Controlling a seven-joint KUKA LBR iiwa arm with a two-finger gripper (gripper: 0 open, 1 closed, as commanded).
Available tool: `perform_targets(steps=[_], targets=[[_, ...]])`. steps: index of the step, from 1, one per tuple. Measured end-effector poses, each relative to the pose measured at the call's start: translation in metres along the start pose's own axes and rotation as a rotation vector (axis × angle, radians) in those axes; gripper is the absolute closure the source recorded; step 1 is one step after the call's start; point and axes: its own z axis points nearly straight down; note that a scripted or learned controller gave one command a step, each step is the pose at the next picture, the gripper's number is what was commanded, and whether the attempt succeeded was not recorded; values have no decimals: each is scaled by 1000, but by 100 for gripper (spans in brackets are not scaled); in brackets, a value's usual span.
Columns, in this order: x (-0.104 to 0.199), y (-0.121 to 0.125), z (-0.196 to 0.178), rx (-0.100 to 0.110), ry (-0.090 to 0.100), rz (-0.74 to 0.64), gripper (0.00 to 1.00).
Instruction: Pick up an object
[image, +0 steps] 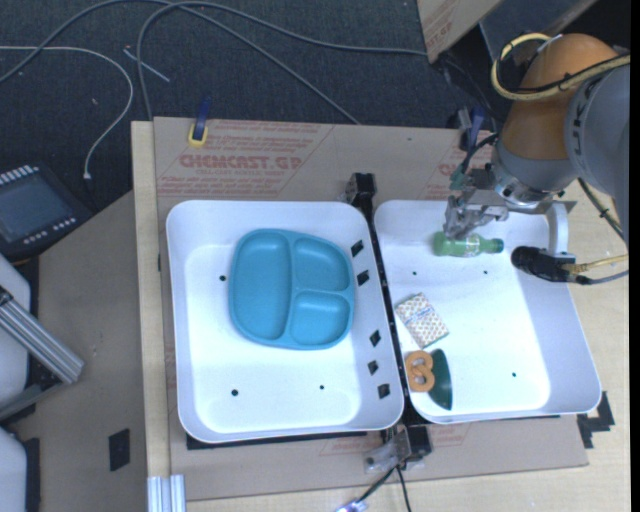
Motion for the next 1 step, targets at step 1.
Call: perform_targets(steps=[1], targets=[[0, 1, -44, 1, 1, -1, 100]])
